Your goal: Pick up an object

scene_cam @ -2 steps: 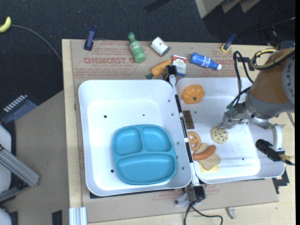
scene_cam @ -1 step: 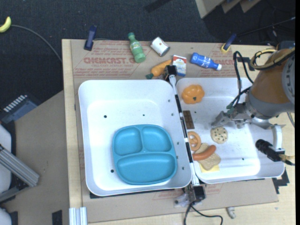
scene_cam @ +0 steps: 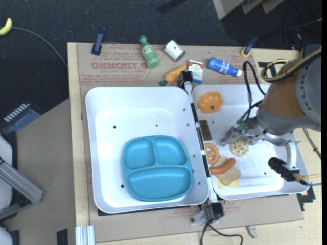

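The desk (scene_cam: 82,137) carries two shallow white bins side by side, set so that things can be moved from one to the other. The left bin (scene_cam: 102,111) holds the largest item, a blue divided plate (scene_cam: 157,167), lying flat toward its near side. The right bin (scene_cam: 255,188) is where the graspable toys are gathered: an orange pumpkin (scene_cam: 210,102) at the far end, then along the near left side a hot dog (scene_cam: 223,166), a slice of toast (scene_cam: 230,176), a pretzel (scene_cam: 210,151), and a small speckled cookie (scene_cam: 238,148) near the middle. The arm reaches in from the right with its hand (scene_cam: 240,135) lowered into this bin; I cannot tell whether the hand is spread or pressed together. The cookie lies just beside the hand on its near side, so it seems the likeliest target, though nothing is visibly pinched yet. Bottles and small cartons lie on the desk beyond the bins
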You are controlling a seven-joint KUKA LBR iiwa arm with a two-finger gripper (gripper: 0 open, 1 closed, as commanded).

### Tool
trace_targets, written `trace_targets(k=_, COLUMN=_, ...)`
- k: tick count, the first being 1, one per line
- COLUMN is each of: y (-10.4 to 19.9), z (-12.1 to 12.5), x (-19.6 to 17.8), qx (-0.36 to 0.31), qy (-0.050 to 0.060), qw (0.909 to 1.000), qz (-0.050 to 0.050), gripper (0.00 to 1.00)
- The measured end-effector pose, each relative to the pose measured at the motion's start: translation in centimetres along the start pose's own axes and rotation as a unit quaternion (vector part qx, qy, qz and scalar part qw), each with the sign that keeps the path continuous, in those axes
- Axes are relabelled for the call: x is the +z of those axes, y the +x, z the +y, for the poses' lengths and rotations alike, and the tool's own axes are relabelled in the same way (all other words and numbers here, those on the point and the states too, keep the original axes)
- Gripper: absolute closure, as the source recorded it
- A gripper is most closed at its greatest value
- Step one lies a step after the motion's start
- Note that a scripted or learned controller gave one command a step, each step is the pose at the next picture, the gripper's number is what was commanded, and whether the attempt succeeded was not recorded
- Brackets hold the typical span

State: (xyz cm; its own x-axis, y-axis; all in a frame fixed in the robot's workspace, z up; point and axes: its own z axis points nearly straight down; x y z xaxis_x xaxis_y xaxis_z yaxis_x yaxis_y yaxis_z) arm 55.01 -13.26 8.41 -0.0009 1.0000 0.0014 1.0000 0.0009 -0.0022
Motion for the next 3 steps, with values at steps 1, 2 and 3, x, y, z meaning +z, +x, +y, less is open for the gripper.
trace_targets(k=1, y=3.2, z=5.4, x=-0.1, qx=0.0, qy=-0.002, qw=1.0, qz=-0.001, gripper=0.0)
trace_targets(k=2, y=3.6, z=9.5, x=0.1, qx=0.0, qy=0.009, qw=1.0, qz=-0.001, gripper=0.0)
trace_targets(k=3, y=-0.5, z=-1.5, x=0.0, qx=0.002, qy=0.0, qw=1.0, qz=-0.001, gripper=0.0)
